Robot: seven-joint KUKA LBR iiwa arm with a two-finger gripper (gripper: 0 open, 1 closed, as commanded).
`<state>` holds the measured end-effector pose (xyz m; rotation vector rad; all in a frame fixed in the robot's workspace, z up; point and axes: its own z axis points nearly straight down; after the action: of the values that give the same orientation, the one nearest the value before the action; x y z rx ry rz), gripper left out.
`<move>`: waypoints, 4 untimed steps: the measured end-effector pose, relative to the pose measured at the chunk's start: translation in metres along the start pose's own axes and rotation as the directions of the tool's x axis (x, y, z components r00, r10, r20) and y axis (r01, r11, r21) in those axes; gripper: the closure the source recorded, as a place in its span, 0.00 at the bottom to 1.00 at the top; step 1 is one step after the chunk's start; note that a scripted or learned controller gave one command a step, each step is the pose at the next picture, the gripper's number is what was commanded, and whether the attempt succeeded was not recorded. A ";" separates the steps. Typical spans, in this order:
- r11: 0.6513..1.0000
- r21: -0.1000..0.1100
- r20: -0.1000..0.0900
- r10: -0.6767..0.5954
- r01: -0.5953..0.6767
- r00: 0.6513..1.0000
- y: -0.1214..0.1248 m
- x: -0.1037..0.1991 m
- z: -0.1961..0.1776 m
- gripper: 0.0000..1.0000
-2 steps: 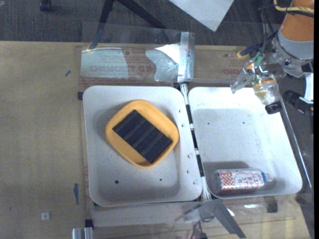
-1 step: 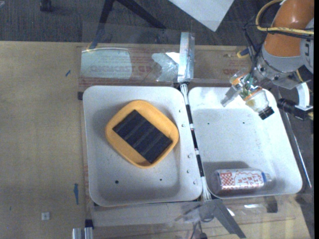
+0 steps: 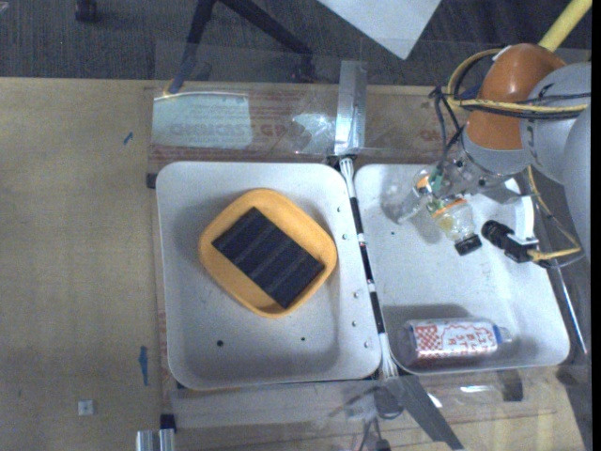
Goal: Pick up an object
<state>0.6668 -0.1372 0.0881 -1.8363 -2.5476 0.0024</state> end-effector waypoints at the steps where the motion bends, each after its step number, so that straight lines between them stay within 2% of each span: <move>1: 0.997 -0.004 0.002 -0.078 0.078 0.997 0.021 0.060 -0.097 1.00; 3: 0.997 -0.013 0.008 -0.078 0.078 0.997 0.022 0.058 -0.118 1.00; 4: 0.998 -0.005 0.003 0.062 -0.062 0.998 0.015 0.044 -0.177 1.00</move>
<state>0.6673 -0.0908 0.2654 -1.9177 -2.4940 -0.0011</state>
